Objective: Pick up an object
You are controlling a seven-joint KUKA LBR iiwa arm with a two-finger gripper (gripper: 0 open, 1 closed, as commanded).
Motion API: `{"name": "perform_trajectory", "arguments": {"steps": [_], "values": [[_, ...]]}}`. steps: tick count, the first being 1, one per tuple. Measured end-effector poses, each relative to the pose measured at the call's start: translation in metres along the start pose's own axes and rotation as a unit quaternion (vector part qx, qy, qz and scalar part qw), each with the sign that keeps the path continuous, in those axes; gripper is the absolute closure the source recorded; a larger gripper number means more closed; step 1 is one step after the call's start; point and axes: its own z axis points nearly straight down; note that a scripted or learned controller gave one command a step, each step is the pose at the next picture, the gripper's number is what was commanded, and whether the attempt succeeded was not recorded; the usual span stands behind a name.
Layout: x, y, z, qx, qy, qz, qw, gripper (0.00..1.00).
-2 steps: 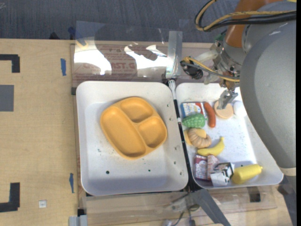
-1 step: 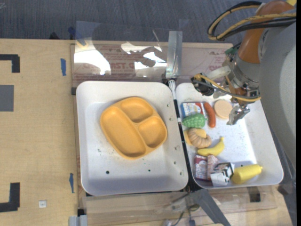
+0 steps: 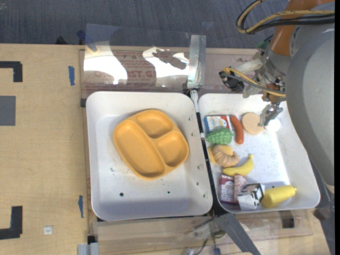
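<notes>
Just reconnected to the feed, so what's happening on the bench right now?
The arm's gripper is down in the right bin, beside a round tan disc near the far edge. Nothing is visibly held. The banana, green toy and yellow bottle lie untouched. The left bin holds an orange divided plate.

The grey arm (image 3: 319,89) is seen reaching in from the right, with its orange band (image 3: 305,4) at the upper right and yellow-and-black cables looped beside it. The gripper (image 3: 270,116) is pointed downward, its 2 thin fingers (image 3: 273,110) held close together.
</notes>
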Motion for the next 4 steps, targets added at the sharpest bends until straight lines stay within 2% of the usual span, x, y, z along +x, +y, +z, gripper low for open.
{"name": "perform_trajectory", "arguments": {"steps": [1, 2, 3, 4], "values": [[0.013, -0.002, -0.04, 0.0, 0.003, 0.0, 1.0, 0.0], [-0.022, -0.002, -0.011, 0.001, -0.001, -0.045, 0.999, 0.0], [0.02, -0.03, -0.005, 0.001, 0.001, -0.001, 1.0, 0.0], [0.003, -0.047, 0.038, 0.001, -0.002, 0.001, 1.0, 0.0]]}}
